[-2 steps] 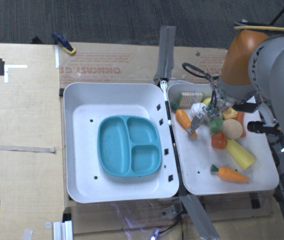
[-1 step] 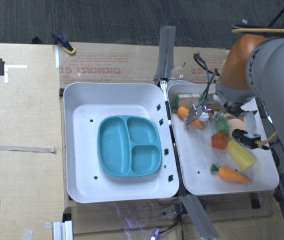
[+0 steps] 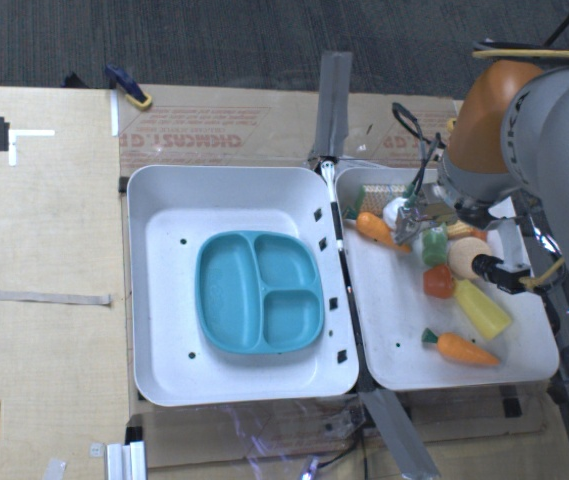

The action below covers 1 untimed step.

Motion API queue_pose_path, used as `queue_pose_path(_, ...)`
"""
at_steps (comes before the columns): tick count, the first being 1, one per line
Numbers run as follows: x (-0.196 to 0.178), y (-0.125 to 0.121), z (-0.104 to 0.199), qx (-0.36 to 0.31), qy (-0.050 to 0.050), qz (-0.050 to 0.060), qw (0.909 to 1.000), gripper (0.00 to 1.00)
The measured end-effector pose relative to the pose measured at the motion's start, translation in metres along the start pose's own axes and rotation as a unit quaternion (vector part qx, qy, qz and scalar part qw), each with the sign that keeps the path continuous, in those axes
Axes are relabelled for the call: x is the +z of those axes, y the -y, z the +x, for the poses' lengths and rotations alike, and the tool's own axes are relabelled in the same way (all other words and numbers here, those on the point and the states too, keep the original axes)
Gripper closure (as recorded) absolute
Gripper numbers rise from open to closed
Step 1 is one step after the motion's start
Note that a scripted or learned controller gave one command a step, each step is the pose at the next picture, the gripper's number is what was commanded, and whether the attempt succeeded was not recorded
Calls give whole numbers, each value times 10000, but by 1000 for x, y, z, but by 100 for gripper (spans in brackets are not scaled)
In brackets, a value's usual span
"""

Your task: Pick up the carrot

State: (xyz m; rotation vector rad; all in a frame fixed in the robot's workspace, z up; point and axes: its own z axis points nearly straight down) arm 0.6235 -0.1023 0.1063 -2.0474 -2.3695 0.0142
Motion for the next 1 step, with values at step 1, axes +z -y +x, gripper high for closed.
queue_pose_path(1, -86, -22, 66, -153, 19, -73, 9999, 100)
